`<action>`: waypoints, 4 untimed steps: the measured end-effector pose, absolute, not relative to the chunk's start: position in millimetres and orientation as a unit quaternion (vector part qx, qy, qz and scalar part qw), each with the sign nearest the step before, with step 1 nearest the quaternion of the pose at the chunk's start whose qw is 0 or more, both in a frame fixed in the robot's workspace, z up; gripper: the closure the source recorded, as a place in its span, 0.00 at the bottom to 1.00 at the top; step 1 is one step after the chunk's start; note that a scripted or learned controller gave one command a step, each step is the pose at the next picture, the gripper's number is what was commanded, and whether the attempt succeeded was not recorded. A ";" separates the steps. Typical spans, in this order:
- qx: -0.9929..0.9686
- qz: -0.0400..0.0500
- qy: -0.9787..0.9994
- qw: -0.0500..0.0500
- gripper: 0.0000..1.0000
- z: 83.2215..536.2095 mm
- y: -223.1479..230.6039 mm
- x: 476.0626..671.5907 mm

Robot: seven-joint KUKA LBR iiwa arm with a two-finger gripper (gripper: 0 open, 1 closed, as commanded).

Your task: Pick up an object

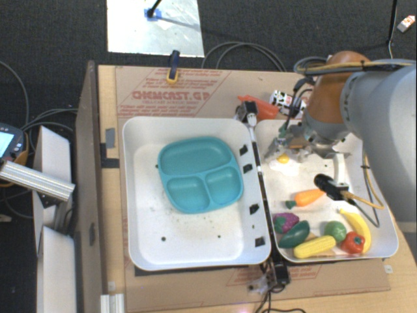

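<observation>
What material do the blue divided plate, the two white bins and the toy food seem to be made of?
The blue divided plate looks like moulded plastic with a matte finish: even colour, rounded compartment edges. The white bins seem to be smooth plastic too, with a soft sheen. The toy corn and toy banana appear plastic or rubber, brightly coloured; which one, the view leaves open.

Teal divided plate (199,175) lies in the left bin (140,194) — flat.

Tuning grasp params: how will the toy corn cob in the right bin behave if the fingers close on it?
The corn cob looks like rigid moulded plastic, so probably stiff and light. Its rounded, elongated shape may roll or squirt sideways under a pinch. It lies against the green pepper, which would likely get nudged too.
</observation>
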State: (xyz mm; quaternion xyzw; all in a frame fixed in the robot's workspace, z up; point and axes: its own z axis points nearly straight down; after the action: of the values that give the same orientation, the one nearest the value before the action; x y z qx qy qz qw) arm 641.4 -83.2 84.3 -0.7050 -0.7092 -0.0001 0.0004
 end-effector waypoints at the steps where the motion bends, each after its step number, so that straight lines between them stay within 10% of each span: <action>1: -0.705 -0.002 -0.709 -0.002 0.00 85.7 -95.9 667.7; 2: -0.705 -0.001 -0.709 -0.001 0.00 85.2 -82.1 669.4; 3: -0.704 -0.002 -0.710 -0.003 1.00 97.0 -83.1 670.5; 4: -0.708 -0.002 -0.706 -0.006 1.00 175.5 -144.5 670.2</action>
State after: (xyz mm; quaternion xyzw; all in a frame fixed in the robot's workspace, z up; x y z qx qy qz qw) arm 670.2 -144.5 175.5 -0.7079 -0.7063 -0.0019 -0.0057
